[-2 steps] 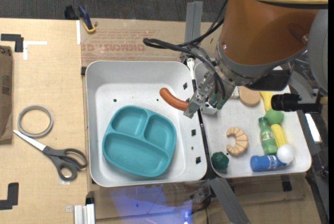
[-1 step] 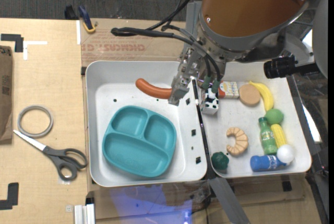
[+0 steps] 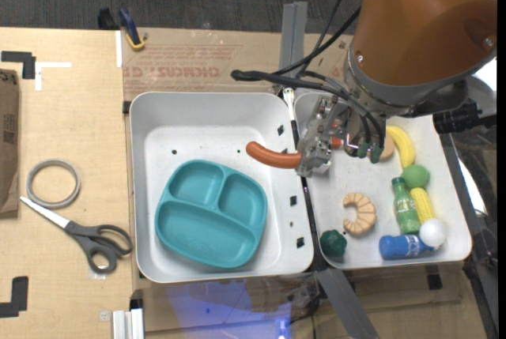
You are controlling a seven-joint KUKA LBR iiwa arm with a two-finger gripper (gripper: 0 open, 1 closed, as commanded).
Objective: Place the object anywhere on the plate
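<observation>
Your gripper (image 3: 310,158) sits over the wall between the bins, closed on one end of the sausage (image 3: 270,155). The sausage hangs above the left bin (image 3: 150,171), just beyond the teal plate (image 3: 209,212).

The arm's orange band (image 3: 431,5) is cut off by the top and right edges. The gripper (image 3: 315,160) covers the hot dog's (image 3: 271,155) right end, so its grip cannot be judged. The wrist hides the banana's (image 3: 403,145) top. A brown paper bag (image 3: 7,141) is cropped at the left edge
</observation>
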